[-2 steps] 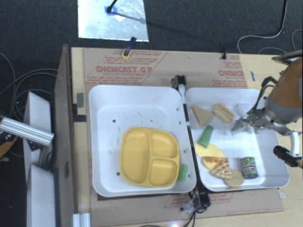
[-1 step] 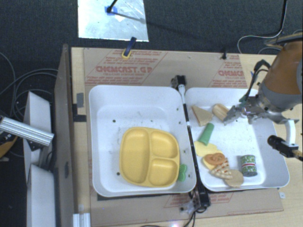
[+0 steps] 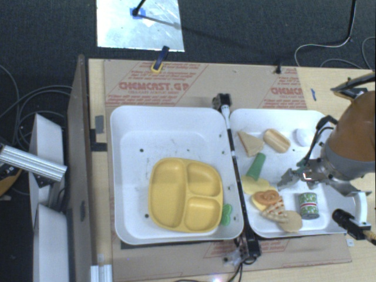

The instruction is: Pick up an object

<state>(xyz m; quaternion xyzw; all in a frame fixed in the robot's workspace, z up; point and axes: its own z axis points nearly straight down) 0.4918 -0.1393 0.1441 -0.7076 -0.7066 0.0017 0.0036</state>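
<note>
Toy food fills the right bin (image 3: 294,117), and no single piece of it sits between the fingers, so the pick is not yet made. Along the bin's far side lie a tan wedge of toy bread (image 3: 250,143) and, just beside it, a tan bread roll (image 3: 276,140), with a small white round piece (image 3: 301,136) near the far right corner. A green cylinder (image 3: 256,166) lies tilted at the bin's middle-left, its lower end touching a pale yellow piece (image 3: 254,186). Below that come an orange round piece with a red squiggle (image 3: 266,198), a pizza slice (image 3: 274,210) and a beige round cookie (image 3: 290,221), all close together at the near edge. A small green can (image 3: 308,205) stands upright beside them.

The gripper (image 3: 301,175) hangs low over the right half of this bin — just above the can and to the right of the green cylinder. Its dark fingers blur into the wrist hardware, so I cannot tell whether they are spread or closed. The arm's orange-brown band (image 3: 357,137) rises behind it.

The left bin (image 3: 170,122) holds a yellow divided tray (image 3: 185,194), and a small green piece (image 3: 226,214) rests against the tray's right edge.
</note>
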